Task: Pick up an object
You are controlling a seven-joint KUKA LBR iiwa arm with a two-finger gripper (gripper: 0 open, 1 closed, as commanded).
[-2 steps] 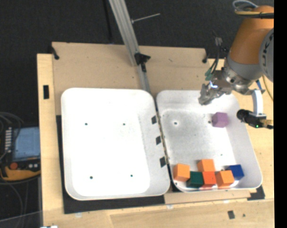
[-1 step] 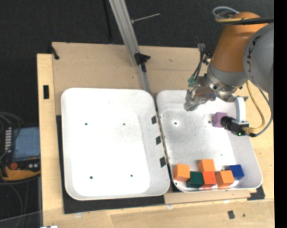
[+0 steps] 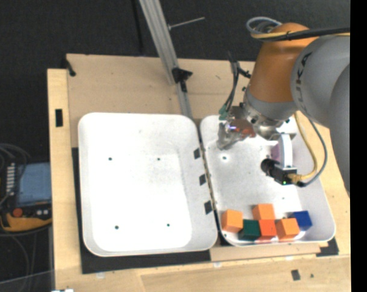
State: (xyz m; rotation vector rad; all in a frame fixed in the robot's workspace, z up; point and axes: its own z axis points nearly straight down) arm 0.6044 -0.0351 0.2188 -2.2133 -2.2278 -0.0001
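Blocks (image 3: 265, 222) — four orange, one green, one blue — right bin (image 3: 244, 175).

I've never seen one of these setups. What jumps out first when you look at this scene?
The big grey arm with its orange band reaching in from the right, its end effector low over the right bin. Then the bright blocks, orange, green and blue, huddled along that bin's near edge. The left bin sits beside it.

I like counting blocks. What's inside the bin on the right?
Orange, green and blue blocks crowd the right bin's near edge. The arm covers its far end.
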